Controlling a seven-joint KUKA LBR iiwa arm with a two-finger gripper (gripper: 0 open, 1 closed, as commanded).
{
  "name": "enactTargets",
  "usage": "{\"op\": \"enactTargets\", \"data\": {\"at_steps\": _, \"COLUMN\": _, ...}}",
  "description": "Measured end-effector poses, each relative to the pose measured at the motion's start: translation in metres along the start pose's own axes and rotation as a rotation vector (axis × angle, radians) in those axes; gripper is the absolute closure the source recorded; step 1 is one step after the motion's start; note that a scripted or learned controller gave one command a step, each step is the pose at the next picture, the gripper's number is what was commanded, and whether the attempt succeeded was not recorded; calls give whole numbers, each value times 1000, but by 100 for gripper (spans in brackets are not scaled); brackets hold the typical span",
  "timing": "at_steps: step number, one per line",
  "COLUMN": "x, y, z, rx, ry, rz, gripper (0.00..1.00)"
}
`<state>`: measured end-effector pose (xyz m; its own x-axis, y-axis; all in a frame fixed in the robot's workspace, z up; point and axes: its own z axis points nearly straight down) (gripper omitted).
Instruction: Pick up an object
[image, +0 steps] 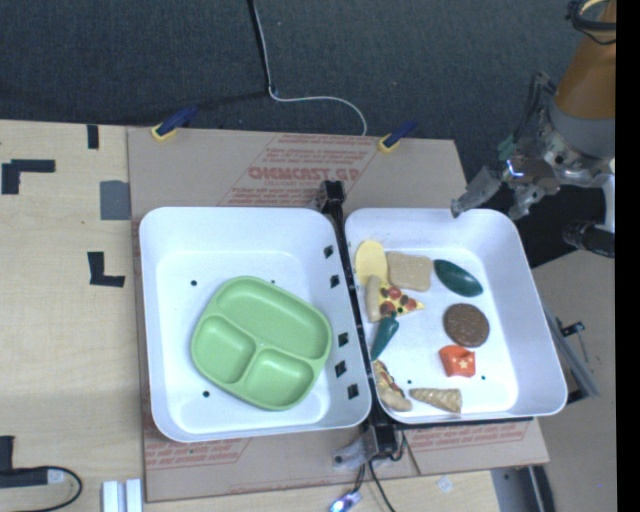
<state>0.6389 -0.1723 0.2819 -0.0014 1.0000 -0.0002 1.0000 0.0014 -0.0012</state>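
The right bin holds several toy foods: a yellow piece, a tan bread slice, a dark green oval, a pizza slice, a green pepper, a brown round patty, a red piece, a tan wedge and a tan curved piece. My gripper hangs open above the bin's far right corner, apart from all of them, with nothing between its fingers.
A green divided plate lies in the left bin. Both bins rest on a cardboard sheet on the wooden bench. A white cable runs across the dark cloth behind.
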Motion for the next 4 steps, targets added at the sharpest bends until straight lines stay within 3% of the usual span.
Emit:
{"op": "enactTargets", "data": {"at_steps": 1, "x": 35, "y": -67, "z": 16, "rx": 5, "ry": 2, "rz": 0, "gripper": 0}}
{"op": "enactTargets", "data": {"at_steps": 2, "x": 115, "y": -132, "z": 103, "rx": 15, "ry": 6, "rz": -4, "gripper": 0}}
{"op": "enactTargets", "data": {"at_steps": 3, "x": 154, "y": -155, "z": -16, "rx": -8, "ry": 2, "rz": -5, "gripper": 0}}
{"op": "enactTargets", "data": {"at_steps": 4, "x": 219, "y": -157, "z": 93, "rx": 12, "ry": 2, "rz": -5, "gripper": 0}}
